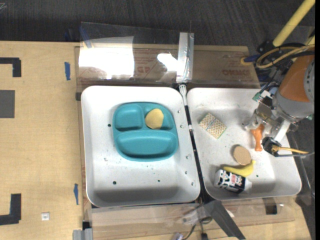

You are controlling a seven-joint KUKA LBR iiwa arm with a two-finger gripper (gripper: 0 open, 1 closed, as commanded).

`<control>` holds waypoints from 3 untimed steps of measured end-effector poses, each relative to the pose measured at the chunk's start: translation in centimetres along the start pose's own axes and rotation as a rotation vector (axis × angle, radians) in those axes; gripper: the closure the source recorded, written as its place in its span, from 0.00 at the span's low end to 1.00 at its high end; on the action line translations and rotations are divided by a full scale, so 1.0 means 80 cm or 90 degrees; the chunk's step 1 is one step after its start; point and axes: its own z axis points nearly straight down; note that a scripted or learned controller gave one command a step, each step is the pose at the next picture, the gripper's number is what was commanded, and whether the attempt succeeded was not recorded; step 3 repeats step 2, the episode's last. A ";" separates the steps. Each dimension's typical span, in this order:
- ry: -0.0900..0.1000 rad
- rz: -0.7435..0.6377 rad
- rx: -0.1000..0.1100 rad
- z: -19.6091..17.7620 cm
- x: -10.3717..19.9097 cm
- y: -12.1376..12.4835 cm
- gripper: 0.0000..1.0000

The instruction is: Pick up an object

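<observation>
Nearest the lens, at the front edge of the right bin (220, 102), lies a black-and-white can (231, 180) on its side, its long axis running left to right. Just above it, a yellow banana (242, 169) lies slanted, its right end higher, touching a round tan disc (242, 155). An orange carrot-like piece (258, 138) lies nearly along the bin's depth, one end toward the far wall and the other toward the front, directly under the gripper (266, 122) at the bin's right side. Whether the gripper is clenched, released or grasping anything cannot be told; its tips are hidden among the wrist parts. A checked packet (212, 125) lies farther left, turned diagonally. In the left bin (95, 149) sits a teal divided plate (145, 143), with a yellow lemon-like fruit (154, 118) in its upper right compartment.
</observation>
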 end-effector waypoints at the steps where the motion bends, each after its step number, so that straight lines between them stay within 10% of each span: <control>1: -0.003 -0.111 -0.002 -0.103 0.040 -0.050 1.00; 2: -0.004 -0.097 0.002 -0.106 0.164 -0.096 1.00; 3: -0.004 -0.097 0.002 -0.106 0.164 -0.096 1.00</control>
